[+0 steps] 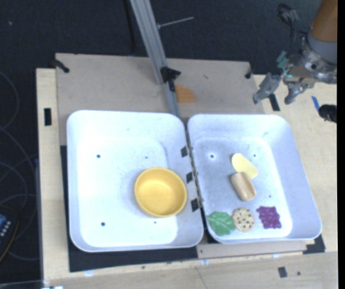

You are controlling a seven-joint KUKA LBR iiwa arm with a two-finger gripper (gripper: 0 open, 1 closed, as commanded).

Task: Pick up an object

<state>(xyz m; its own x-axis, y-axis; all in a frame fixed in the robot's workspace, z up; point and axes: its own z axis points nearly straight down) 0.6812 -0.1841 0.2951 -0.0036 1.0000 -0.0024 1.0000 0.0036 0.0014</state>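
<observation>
Tan bench (pixel 112 80) on dark floor, two white bins side by side. Gripper (pixel 282 93) hangs over the bench past the right bin's (pixel 295 161) far corner, fingers spread, nothing between them. Right bin: yellow piece (pixel 244 165) touching a tan cylinder (pixel 242 186), then green leaf (pixel 221 223), cookie (pixel 243 219), purple grapes (pixel 270 217) along the near wall. Left bin (pixel 100 143): yellow bowl (pixel 160 192). No legible writing.

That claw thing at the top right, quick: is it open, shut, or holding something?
End effector: open, fingers spread, nothing between them; it hangs above the bench beyond the right bin.
</observation>
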